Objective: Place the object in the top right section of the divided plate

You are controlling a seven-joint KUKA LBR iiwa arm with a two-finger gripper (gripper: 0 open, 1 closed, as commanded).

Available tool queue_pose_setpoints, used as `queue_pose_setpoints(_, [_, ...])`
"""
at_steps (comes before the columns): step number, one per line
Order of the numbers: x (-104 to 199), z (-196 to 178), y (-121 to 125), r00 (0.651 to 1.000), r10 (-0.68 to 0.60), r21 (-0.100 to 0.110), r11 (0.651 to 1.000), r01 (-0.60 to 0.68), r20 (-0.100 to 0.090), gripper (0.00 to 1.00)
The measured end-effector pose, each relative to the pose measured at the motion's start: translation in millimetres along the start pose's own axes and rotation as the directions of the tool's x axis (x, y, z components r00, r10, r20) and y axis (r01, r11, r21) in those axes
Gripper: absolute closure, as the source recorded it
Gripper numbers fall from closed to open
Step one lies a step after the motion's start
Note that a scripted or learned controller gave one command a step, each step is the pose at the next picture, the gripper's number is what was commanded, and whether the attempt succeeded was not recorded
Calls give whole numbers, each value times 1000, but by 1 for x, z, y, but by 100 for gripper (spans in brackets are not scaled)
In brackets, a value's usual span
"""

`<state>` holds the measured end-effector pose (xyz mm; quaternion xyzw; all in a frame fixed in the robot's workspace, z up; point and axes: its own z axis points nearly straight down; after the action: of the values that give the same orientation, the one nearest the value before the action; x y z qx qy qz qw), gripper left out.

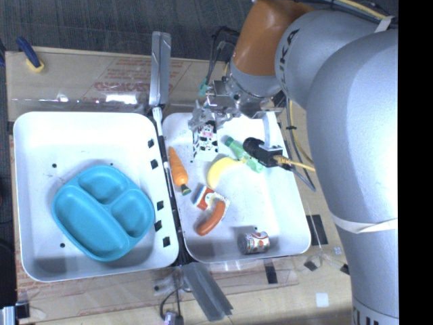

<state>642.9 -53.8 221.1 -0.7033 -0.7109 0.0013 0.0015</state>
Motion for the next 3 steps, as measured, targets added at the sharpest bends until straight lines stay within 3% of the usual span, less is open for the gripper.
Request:
queue_pose_setpoints(1, [67,31,-36,996,-87,1,996,87,0,100])
queue_pose_setpoints(2, [150,30,-86,1000,-1,0,1000,1,1,100])
queue_pose_setpoints(3, [105,31,-126,997,75,2,997,-75,1,100])
